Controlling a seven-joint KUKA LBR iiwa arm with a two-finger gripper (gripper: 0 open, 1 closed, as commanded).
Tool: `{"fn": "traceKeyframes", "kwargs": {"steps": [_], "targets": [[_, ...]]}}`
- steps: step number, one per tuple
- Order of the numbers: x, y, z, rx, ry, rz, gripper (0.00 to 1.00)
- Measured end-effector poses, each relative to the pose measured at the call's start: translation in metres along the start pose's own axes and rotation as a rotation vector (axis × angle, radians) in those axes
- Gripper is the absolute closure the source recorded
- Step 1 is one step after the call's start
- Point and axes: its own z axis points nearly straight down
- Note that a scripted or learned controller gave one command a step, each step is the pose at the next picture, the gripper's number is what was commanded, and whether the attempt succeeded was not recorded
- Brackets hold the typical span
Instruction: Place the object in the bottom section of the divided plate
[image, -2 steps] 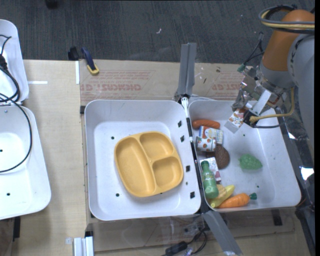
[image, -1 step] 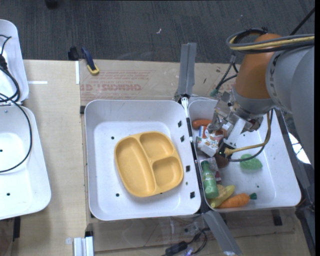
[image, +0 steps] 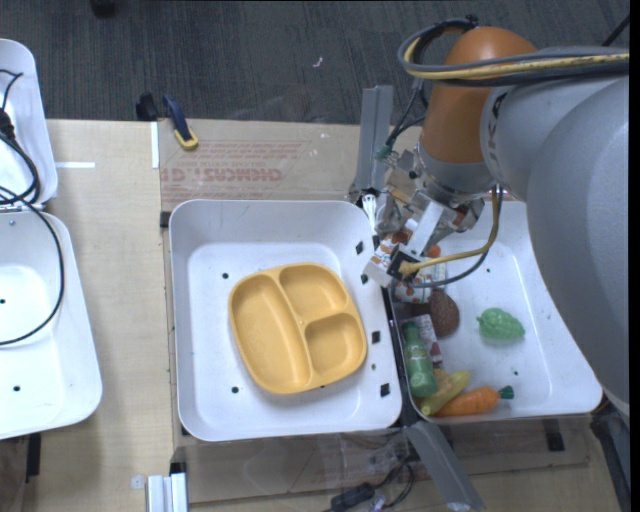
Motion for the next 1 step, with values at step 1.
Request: {"fn": "traceKeyframes", "kwargs": {"steps": [1], "targets": [[-0.0488, -0.0314, -0.1443, -0.001, -0.001, 0.203, 1.00]]}}
